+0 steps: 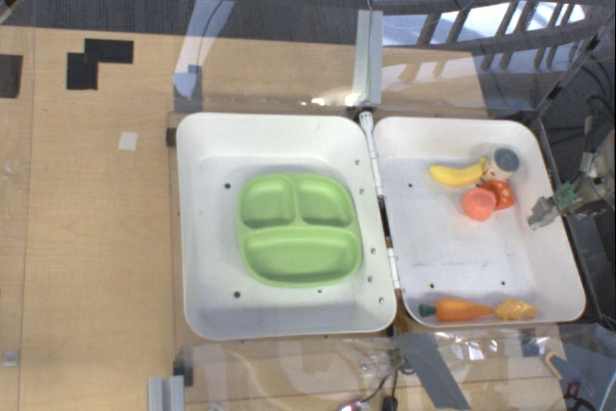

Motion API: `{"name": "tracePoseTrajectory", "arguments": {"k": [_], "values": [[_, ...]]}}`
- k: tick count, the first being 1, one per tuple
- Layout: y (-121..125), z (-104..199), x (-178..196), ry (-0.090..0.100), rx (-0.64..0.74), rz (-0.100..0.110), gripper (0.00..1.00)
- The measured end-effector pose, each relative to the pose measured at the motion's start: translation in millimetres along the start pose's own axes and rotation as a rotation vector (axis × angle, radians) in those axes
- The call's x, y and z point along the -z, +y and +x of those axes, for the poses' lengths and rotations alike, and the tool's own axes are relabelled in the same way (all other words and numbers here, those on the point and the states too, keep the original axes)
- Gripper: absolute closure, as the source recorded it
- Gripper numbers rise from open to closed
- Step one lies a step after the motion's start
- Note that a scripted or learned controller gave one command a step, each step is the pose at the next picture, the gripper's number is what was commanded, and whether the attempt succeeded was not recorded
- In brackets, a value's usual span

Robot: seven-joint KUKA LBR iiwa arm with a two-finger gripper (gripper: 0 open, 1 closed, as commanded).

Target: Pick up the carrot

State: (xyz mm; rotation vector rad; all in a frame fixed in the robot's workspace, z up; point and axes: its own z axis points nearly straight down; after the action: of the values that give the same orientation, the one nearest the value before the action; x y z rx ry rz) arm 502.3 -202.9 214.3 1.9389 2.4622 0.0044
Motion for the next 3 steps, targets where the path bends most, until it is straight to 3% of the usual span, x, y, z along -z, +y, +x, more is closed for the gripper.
{"name": "tracePoseTrajectory", "arguments": {"k": [1,2,3], "values": [[-12,-1,-124,-0.005,0.166,-0.007,1.00],[-14,1,-95,0.000,0.361,0.000,1.00],[-14,1,-95,0.001,0.360,0.000,0.00]]}}
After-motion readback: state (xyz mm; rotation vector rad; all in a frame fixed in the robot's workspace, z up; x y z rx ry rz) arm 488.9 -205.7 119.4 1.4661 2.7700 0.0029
